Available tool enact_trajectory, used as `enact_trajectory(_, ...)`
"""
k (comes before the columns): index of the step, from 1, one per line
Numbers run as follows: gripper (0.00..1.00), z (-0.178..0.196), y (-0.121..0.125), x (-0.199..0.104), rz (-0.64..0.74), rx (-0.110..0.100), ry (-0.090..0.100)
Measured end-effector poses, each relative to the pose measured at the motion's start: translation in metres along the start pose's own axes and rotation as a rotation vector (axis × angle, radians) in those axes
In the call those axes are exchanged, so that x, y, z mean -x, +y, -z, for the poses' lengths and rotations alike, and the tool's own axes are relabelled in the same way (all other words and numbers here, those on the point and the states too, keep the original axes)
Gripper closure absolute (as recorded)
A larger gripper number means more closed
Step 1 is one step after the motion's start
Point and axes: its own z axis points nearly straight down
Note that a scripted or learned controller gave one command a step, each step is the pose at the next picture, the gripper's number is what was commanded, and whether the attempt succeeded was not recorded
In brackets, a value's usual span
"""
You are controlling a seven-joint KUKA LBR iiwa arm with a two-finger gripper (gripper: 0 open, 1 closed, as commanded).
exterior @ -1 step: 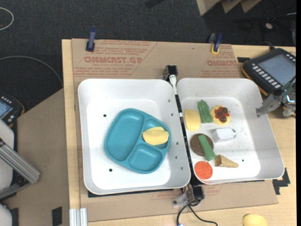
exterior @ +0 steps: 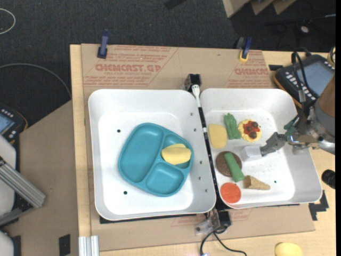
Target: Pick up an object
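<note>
Toy food sits in the right bin [exterior: 282, 103], frame right: mini pizza [exterior: 250, 130], green beans [exterior: 231, 126], yellow piece [exterior: 217, 135], cone [exterior: 257, 183]. My gripper [exterior: 269, 145] hovers just right of the pizza, grasping nothing; open or clenched, can't tell. Left bin [exterior: 106, 111]: blue tray [exterior: 141, 159] with lemon [exterior: 176, 153].
</note>
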Motion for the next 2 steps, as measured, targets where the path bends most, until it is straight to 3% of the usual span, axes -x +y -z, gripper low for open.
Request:
enact_trajectory(1, 0.0, -0.037, 0.001, -0.092, 0.005, 0.001, 0.0)
enact_trajectory(2, 1.0, -0.024, 0.002, -0.086, -0.005, 0.01, -0.005)
